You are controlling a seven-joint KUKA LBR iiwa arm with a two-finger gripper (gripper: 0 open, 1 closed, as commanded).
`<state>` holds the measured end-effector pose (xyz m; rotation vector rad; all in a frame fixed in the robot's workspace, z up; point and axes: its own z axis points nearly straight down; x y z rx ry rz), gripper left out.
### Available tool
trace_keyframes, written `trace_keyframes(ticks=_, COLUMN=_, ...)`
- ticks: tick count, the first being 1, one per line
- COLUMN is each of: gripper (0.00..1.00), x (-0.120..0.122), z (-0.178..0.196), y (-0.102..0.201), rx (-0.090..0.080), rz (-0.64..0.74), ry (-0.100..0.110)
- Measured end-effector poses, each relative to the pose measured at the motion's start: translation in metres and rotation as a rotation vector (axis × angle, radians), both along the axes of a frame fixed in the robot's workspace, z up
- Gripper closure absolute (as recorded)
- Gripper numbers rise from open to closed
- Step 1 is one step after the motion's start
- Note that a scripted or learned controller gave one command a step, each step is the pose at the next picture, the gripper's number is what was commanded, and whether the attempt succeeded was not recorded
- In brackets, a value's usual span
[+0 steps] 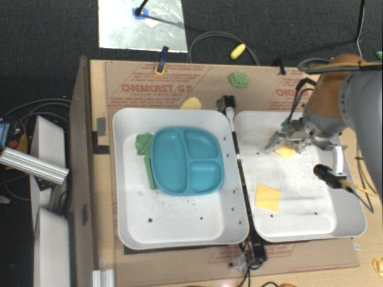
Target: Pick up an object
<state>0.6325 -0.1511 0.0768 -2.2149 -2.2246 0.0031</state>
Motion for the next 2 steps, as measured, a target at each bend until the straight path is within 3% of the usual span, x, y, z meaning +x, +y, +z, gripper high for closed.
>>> trace_keyframes(ticks=1, gripper=1.0, x=0.003, z=0.019, y=0.0, rx=-0.002, rz=0.002, ry=-0.008)
trace_keyframes(ticks=2, gripper=1.0, x=-0.025, z=0.101, y=-0.06, rx=-0.006, rz=-0.008, ry=-0.011)
